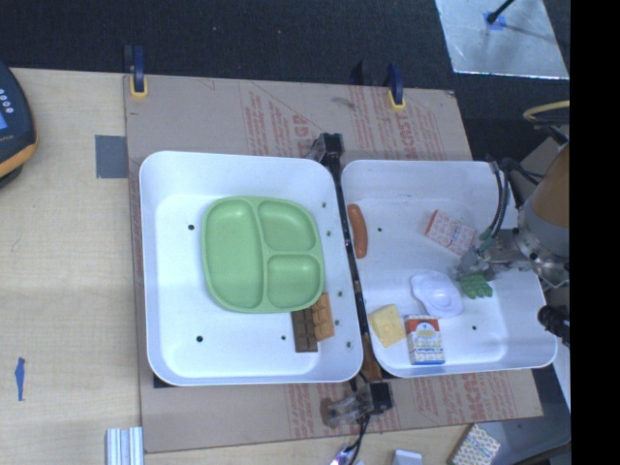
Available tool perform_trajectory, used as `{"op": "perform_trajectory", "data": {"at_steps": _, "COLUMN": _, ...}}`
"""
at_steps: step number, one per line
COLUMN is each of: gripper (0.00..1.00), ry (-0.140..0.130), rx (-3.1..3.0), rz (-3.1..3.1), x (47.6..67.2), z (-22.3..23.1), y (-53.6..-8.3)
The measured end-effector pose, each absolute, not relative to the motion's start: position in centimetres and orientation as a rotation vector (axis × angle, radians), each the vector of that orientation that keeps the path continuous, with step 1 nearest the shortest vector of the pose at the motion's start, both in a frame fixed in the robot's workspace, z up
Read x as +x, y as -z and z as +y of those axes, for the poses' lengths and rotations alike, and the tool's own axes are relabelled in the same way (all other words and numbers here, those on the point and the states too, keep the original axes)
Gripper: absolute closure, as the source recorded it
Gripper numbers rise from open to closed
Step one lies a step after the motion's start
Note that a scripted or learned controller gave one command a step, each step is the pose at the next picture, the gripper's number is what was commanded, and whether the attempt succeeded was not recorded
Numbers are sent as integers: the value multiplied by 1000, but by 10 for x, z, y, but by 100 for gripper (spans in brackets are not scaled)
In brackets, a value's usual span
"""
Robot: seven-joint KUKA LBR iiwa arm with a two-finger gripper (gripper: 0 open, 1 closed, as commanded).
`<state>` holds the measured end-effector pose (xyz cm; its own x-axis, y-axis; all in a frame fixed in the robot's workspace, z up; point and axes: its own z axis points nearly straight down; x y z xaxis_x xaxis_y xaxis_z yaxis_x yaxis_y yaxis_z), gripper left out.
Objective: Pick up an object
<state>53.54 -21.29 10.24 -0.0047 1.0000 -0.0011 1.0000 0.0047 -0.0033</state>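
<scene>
Reaching in from three o'clock, the hand (481, 263) sits low over a small green object (475, 285) in the right bin (407, 174); its grip I cannot tell. Nothing lifted yet.

I work in a robotics lab, not a home. My surface (68, 260) is a pale bench with a cardboard sheet (291, 114) held down by blue clamps (137, 71) along its upper edge. Two white bins (160, 260) sit at the centre of the frame, cables run between them, and dark carpet (242, 13) fills the top.
</scene>
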Motion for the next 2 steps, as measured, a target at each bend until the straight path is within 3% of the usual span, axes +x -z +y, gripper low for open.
{"op": "perform_trajectory", "data": {"at_steps": 1, "gripper": 100, "ry": 1, "rx": -2209, "rz": -2234, "x": 576, "z": -155, "y": -92}}
{"op": "perform_trajectory", "data": {"at_steps": 2, "gripper": 100, "ry": 14, "rx": -2205, "rz": -2242, "x": 588, "z": -33, "y": -199}}
